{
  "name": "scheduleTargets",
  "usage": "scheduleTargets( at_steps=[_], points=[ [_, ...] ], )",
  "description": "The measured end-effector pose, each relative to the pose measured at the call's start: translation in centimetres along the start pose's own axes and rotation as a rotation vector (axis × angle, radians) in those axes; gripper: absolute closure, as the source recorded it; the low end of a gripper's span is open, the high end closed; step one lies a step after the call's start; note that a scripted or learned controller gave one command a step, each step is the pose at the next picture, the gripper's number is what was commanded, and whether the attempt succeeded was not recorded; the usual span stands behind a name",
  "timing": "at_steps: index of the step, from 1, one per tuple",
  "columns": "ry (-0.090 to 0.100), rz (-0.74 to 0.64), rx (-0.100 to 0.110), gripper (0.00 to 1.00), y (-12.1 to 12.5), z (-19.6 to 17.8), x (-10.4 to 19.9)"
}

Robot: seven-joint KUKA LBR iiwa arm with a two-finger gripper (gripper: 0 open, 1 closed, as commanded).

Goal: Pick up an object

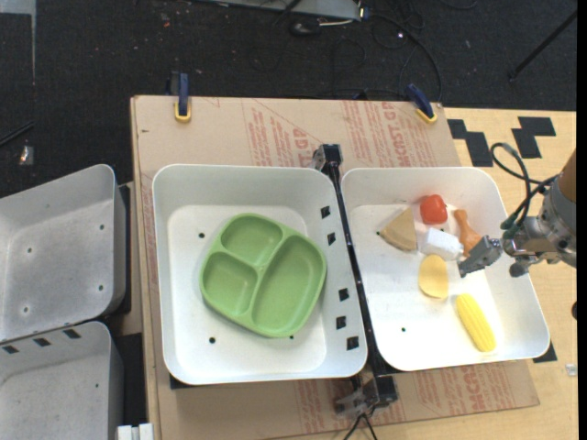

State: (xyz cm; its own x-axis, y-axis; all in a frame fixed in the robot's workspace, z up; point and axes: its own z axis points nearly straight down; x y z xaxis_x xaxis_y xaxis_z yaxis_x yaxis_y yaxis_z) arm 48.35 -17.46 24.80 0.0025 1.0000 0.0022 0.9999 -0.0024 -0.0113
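Beside tool (481,257), state unclear: white block (440,242) just left, corn (475,321) below.

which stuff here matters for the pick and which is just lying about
For the pick: tool, corn cob, yellow round piece, orange carrot-like piece, red piece, tan wedge, white piece.

Just about: green divided plate, two blue clamps.

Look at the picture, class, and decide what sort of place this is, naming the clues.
Probably a robotics lab test bench, not a kitchen. A robot gripper reaches over a white bin of toy food such as a corn cob, the board is clamped down, and cables cross the dark floor.
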Motion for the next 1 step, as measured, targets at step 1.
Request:
scheduleTargets(
  at_steps=[1],
  points=[
    [-0.003, -0.003, -0.011, 0.0, 0.22, -0.55, 0.04]
  ],
)
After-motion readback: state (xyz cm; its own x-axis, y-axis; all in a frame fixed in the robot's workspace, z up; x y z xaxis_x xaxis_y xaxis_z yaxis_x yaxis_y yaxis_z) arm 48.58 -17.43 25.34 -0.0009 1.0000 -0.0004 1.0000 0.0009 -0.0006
